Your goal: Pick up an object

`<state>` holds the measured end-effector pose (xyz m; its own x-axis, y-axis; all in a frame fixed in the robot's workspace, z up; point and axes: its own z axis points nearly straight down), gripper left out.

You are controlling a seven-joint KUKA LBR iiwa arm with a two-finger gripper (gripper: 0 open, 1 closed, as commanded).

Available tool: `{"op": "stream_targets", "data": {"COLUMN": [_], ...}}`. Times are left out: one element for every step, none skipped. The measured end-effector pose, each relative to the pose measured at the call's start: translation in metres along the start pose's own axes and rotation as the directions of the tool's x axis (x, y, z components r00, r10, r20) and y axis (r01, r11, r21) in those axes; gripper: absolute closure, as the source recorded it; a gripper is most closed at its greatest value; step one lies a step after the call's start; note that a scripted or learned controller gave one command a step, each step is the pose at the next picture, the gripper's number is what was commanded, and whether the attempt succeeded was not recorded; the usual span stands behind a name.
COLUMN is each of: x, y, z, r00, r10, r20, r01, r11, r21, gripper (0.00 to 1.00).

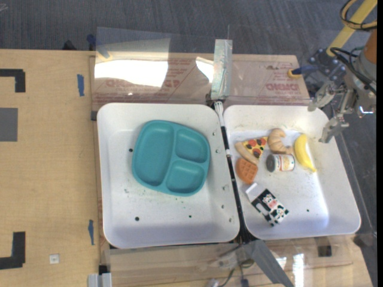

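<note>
The gripper (pixel 333 119) is held over the right bin (pixel 335 214)'s far corner, finger state not discernible, while the banana (pixel 305 152) is left lying just beside, likely being lined up.

You see the arm (pixel 353 70) cut off by the right edge, above the right bin (pixel 341 214); its gripper (pixel 333 115) is too cluttered to read the fingers. Yellow cable (pixel 359 8) runs off the top corner. The carton's (pixel 270 207) print inside that bin is too small to read.
</note>
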<state>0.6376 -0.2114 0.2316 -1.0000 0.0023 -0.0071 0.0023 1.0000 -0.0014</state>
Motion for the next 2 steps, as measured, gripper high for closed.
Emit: {"op": "stream_targets", "data": {"x": [0.002,-0.009], "y": [-0.003,0.007], "z": [0.131,0.145], "r00": [0.944,0.690], "r10": [0.330,0.724], "r20": [0.005,0.000], "r01": [-0.330,-0.724], "r11": [0.944,0.690], "r21": [0.000,0.001], "gripper": [0.00,0.00]}}
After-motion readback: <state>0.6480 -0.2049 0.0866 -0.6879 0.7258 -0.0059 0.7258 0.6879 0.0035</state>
